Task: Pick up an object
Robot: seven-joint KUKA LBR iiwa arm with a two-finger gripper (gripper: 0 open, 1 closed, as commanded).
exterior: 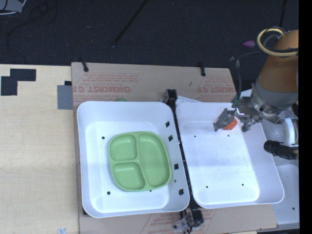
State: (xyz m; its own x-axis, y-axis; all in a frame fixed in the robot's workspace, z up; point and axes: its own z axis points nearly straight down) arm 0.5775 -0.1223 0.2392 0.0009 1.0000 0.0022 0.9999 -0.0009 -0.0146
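Camera view: pale wood bench with a cardboard sheet under two white bins; dark floor with cables behind. Left bin holds a green divided plate, long axis running near-to-far, slightly tilted. Right bin: gripper low over the far part, a small orange object at its fingertips; finger spread and grasp cannot be told.

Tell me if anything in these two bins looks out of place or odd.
Nothing looks spilled or damaged. The green divided plate lies flat in the left bin, turned slightly askew to its walls. In the right bin, a small orange object sits right at the claw.
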